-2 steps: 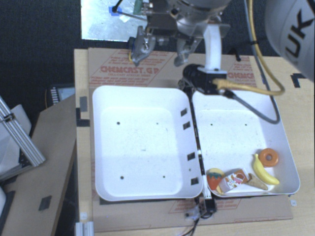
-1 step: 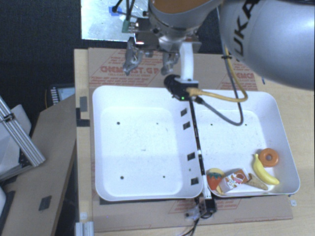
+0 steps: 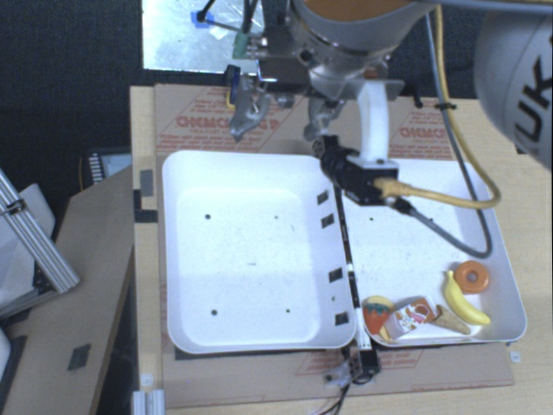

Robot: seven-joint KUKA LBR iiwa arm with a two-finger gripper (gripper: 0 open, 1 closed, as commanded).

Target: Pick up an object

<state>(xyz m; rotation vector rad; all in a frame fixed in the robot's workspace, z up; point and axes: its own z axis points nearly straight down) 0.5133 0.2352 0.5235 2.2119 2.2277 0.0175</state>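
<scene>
Here's the grey arm with the orange band, reaching in from the right and hanging high over the far edge of the bench. Its two-finger gripper point(image 3: 281, 126) sits above the back rim of the left shallow white plastic bin point(image 3: 186, 258), fingers spread well apart, one metal finger point(image 3: 244, 115) on the left and the other near the middle, and there is nothing between them. Empty-handed, folks.

A black connector block with a yellow cable point(image 3: 436, 199) dangles over the divide between the bins, the cable looping off to the right.

Now the goods: they are all down in the near corner of the right shallow white plastic bin point(image 3: 415, 249), well apart from the gripper. There's a curved yellow toy banana point(image 3: 464, 303), with a round orange ring-shaped piece point(image 3: 472, 276) just beside its upper end. To the left lies a small red-and-white packet point(image 3: 409, 318), touching a round orange-red toy fruit point(image 3: 378, 313) against the bin's inner wall.
</scene>
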